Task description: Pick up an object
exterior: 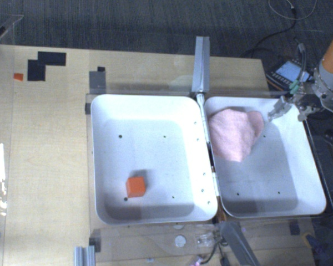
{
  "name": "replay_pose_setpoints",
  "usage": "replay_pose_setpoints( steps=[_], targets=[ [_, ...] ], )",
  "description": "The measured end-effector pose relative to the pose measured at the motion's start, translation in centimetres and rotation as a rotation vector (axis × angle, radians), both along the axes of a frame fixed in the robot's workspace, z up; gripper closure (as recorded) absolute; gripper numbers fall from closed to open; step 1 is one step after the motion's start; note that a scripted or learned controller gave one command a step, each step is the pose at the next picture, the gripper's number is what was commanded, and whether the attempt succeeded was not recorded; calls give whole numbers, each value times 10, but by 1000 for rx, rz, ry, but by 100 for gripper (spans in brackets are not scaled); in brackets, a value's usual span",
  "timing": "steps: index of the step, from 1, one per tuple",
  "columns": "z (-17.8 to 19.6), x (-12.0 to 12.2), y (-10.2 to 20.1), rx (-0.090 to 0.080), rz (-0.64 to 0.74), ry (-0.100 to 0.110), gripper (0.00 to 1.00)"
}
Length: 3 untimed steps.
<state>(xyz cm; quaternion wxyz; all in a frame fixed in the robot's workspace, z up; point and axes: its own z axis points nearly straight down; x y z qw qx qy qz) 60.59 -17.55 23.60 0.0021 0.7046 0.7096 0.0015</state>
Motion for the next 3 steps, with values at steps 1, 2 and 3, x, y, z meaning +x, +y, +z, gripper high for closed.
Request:
replay_pose_setpoints(
  steps=[1, 2, 3],
  targets=[
    [-136, 35, 17, -3, 198, -8, 0],
    [-141, 26, 42, -8, 320, -17, 0],
    [-141, 22, 50, -11, 470, -19, 0]
  ],
)
